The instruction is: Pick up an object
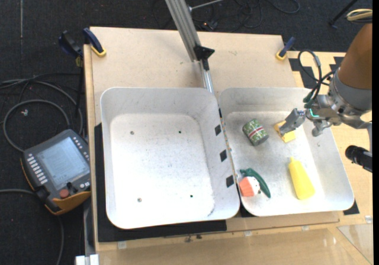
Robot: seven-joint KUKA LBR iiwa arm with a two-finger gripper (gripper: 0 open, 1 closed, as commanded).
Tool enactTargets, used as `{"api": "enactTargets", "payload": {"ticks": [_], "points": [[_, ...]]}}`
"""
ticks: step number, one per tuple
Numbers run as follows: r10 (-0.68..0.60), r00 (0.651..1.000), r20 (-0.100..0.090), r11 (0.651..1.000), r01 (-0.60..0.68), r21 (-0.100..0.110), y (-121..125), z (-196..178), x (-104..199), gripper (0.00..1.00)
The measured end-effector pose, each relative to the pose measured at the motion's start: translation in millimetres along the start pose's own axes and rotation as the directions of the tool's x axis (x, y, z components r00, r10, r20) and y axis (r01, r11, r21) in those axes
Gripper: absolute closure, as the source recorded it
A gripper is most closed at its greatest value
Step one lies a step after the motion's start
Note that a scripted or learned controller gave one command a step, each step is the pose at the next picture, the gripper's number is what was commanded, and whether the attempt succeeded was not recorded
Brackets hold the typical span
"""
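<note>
Yellow block (288, 135) under pincer (308, 122), fingers spread

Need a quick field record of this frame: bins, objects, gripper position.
left bin: speckled white floor
right bin: holds four objects
green roll: upper middle of right bin
yellow block: right of the roll, under the gripper
yellow bottle: lower right, lying down
red-and-green toy: lower left corner, by the divider
gripper: over right bin, beside the yellow block; grasp not discernible
pendant: on floor, left of bench
</note>
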State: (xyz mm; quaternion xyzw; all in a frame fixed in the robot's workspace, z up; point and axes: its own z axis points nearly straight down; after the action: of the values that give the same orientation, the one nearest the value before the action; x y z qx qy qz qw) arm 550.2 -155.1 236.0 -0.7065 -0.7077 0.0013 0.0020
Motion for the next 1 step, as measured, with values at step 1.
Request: {"api": "enactTargets", "payload": {"ticks": [1], "points": [[0.001, 1.000, 0.001, 1.000, -0.001, -0.004, 0.9, -2.3, 0.0, 0.00]]}}
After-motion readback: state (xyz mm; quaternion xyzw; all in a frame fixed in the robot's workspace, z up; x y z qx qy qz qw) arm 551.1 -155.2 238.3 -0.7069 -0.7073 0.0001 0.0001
